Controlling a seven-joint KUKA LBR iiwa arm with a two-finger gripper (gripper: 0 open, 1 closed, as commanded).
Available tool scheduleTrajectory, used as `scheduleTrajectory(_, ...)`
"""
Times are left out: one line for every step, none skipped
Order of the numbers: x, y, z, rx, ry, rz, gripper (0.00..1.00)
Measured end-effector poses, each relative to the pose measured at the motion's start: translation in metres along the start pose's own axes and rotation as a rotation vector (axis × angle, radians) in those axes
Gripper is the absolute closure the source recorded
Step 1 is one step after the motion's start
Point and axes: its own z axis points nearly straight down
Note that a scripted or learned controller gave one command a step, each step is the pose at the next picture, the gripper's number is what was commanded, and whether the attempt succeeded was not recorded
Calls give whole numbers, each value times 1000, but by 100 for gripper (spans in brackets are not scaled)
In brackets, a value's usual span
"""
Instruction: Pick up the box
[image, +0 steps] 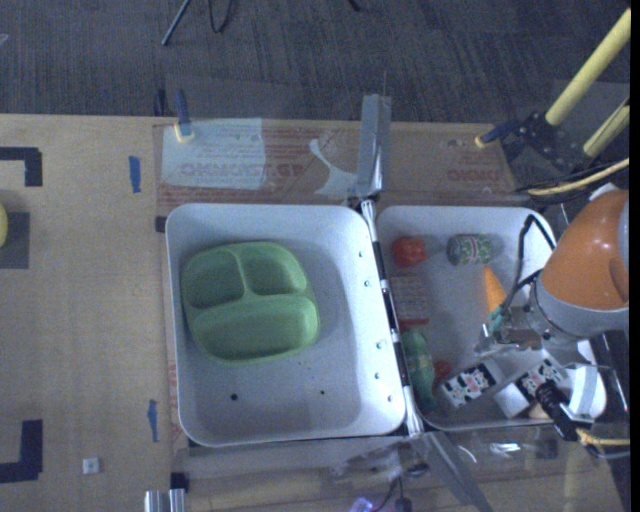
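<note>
Green tray, black-and-white patterned box, orange carrot.

- The tabletop is pale wood, running off the left edge of the camera view, with dark carpet floor beyond its far edge.
- Two shallow white bins sit on it side by side, touching: the left bin and the right bin.
- Behind the bins lies flattened brown cardboard, and on it a clear plastic sheet.
- Blue tape strips are stuck near the left bin's far corner and beside its near left edge.
- Black corner marks sit on the wood at far left, top and bottom.
- A small yellow object is cut off by the left edge.
</note>
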Motion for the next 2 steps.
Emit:
scheduleTrajectory(-7, -14, -25, 0, 0, -159, 100)
scheduleTrajectory(24, 15, 16, -3, -1, -557, 100)
